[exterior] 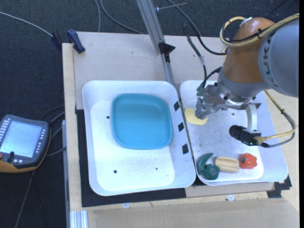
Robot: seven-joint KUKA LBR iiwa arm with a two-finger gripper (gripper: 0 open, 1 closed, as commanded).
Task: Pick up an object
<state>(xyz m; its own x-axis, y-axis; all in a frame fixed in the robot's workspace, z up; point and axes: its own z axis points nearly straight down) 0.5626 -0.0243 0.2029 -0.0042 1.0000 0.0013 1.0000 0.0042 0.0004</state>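
- The arm (259,51) comes in from the upper right of the frame, its orange band sitting above the grey wrist, and it leans down over the right bin (278,141).
- The gripper (203,112) hangs low at the upper left part of the right bin, close to the wall that divides the two bins.
- Whether the gripper is clenched or released cannot be told from this angle; the wrist body covers most of it.
- A pale yellow piece (194,118) lies flat on the bin floor directly below and just left of the gripper tip; part of it is hidden by the gripper, and contact cannot be judged.
- Along the lower edge of the right bin sit three small items in a row: a dark green piece (207,166) at the left, a tan bread-like roll (227,164) in the middle, and a red tomato-like piece (247,161) at the right. The green piece and the roll are just beside each other.
- A small black part (243,134) hangs off the wrist on a cable over the middle of the right bin.
- The left bin (95,127) holds a blue tray (141,121), lying flat in its upper middle.
- At the left edge of the frame, off the bench, rests a handheld control pad (21,141) with a lit screen.
- A metal pole (152,20) runs slantwise from the top of the frame down to the gap between the bins.
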